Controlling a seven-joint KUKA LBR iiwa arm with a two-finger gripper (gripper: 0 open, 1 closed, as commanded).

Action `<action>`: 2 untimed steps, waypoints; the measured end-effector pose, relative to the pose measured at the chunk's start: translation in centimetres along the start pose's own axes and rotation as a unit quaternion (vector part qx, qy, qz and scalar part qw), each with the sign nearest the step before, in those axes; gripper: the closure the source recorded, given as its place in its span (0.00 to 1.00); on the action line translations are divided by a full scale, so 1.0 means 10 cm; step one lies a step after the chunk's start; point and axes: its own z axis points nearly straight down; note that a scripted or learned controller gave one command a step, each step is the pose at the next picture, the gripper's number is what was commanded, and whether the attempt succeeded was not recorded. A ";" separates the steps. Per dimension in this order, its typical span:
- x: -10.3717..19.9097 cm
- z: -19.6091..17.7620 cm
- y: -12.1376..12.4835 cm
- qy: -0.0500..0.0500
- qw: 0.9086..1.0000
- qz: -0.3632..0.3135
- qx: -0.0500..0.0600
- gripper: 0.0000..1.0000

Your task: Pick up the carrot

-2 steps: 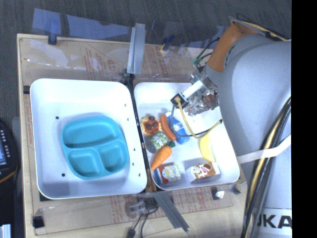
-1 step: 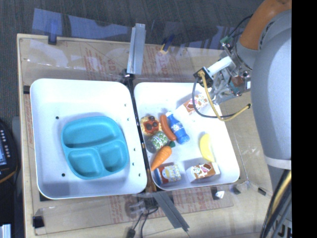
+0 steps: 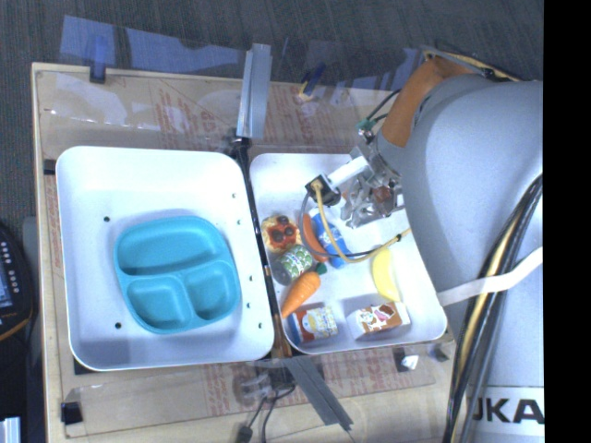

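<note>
Arm [image 3: 480, 173] overhangs bin [image 3: 277, 178] holding carrot [image 3: 300, 293] on wooden bench [image 3: 138, 109]; carpet [image 3: 185, 7] around.

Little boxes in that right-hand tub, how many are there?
2. One little box lies at the near rim just below the carrot; the other lies right of it. The arm may hide more.

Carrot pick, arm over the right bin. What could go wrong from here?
1. The orange plastic carrot lies crowded between the green leafy toy and the small red carton, so the pincer may nudge or catch a neighbour.
2. The pincer hangs apart from the carrot, so a straight drop would likely miss it.
</note>
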 end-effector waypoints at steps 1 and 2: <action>0.01 -1.80 0.02 0.003 0.999 -0.045 -0.002 1.00; -0.03 -2.44 0.00 0.003 1.000 0.022 -0.002 1.00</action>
